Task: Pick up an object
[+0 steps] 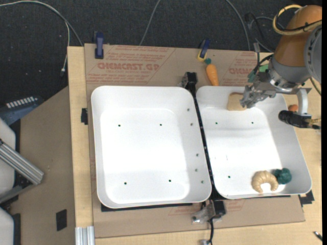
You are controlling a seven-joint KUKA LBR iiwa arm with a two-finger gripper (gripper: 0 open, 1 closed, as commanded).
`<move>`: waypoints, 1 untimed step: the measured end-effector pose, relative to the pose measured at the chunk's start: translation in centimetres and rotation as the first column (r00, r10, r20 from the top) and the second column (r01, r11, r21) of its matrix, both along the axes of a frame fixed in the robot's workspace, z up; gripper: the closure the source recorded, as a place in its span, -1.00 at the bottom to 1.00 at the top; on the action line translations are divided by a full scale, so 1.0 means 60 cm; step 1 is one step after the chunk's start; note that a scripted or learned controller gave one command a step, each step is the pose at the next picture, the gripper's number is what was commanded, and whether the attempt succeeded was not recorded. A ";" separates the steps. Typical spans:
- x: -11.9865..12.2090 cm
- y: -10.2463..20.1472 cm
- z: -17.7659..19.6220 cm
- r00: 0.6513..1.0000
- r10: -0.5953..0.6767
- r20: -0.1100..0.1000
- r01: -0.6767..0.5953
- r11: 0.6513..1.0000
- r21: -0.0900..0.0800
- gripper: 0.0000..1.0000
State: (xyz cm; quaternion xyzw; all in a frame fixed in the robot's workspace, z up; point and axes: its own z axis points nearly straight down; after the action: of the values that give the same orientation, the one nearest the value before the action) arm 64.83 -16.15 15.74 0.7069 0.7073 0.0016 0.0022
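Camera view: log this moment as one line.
arm over right bin far edge | gripper at tan piece | croissant, green item near corner

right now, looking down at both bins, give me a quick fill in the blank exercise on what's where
1. The pincer hovers by a tan object at the far edge of the ____ bin.
2. The croissant lies beside a small ____ object.
3. The carrot rests on the ____, outside both bins.

Missing words: right; green; cardboard
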 end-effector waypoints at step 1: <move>-0.013 0.001 0.097 1.000 0.000 0.000 0.000 1.000 0.000 1.00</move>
State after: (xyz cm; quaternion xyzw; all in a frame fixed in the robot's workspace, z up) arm 64.07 -16.06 21.55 0.7070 0.7073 0.0016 0.0024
